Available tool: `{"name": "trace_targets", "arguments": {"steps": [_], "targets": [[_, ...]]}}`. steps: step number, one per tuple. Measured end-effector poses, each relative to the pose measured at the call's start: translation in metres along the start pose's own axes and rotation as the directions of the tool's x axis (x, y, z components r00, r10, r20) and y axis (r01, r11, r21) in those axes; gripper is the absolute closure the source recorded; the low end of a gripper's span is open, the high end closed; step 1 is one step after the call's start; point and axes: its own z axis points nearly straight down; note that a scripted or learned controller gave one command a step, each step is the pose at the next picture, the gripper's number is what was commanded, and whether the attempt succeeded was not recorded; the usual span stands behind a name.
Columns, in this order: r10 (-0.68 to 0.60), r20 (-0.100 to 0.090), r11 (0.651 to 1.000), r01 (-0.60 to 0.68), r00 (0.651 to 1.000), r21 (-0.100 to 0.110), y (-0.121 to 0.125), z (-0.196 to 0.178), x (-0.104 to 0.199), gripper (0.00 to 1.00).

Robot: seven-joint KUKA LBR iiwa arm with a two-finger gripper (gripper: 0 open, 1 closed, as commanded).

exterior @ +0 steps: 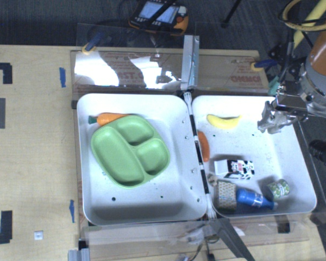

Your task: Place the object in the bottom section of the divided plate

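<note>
claw (271, 123): hung over right bin's top edge, looks bare, gap too blurry to tell | banana (223, 121): likely pick, just beside claw | plate (129, 148): left bin | risk: carrot (111, 118) bumped, wrong section filled

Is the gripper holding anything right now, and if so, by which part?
Nothing is held. The gripper hangs over the right bin's upper right area with nothing between its jaws; the banana lies apart, to its left in the view.
</note>
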Motion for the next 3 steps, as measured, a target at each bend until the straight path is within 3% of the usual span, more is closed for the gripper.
{"name": "trace_targets", "arguments": {"steps": [1, 2, 3], "targets": [[0.45, -0.001, 0.893, -0.45, 0.893, -0.004, -0.001, -0.006, -0.053, 1.0], [0.619, -0.001, 0.785, -0.619, 0.785, -0.003, -0.004, -0.057, -0.005, 1.0], [0.619, -0.001, 0.785, -0.619, 0.785, -0.002, -0.004, -0.057, -0.005, 0.0]]}}
